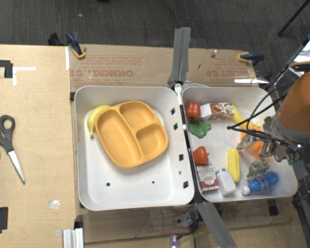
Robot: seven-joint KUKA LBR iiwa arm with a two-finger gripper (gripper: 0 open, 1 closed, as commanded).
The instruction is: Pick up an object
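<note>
The right bin (pixel 217 89) holds several small items: a red pepper (pixel 192 109), a green leafy piece (pixel 199 129), a brown and white carton (pixel 217 111), a red strawberry-like piece (pixel 200 154), a corn cob (pixel 233 164), a red and white packet (pixel 207 178), a white bottle (pixel 226 183), a blue bottle (pixel 261 183) and an orange item (pixel 254 145). My gripper (pixel 258 161) hangs low over the bin's right side, just above the blue bottle and beside the orange item. Nothing shows between its fingers.
The left bin (pixel 88 185) holds a yellow divided plate (pixel 130 133) with a banana (pixel 95 117) at its left edge. Scissors (pixel 8 143) lie on the bench at far left. A grey divider bar (pixel 181 53) runs between the bins. Black cables (pixel 268 99) trail along the arm.
</note>
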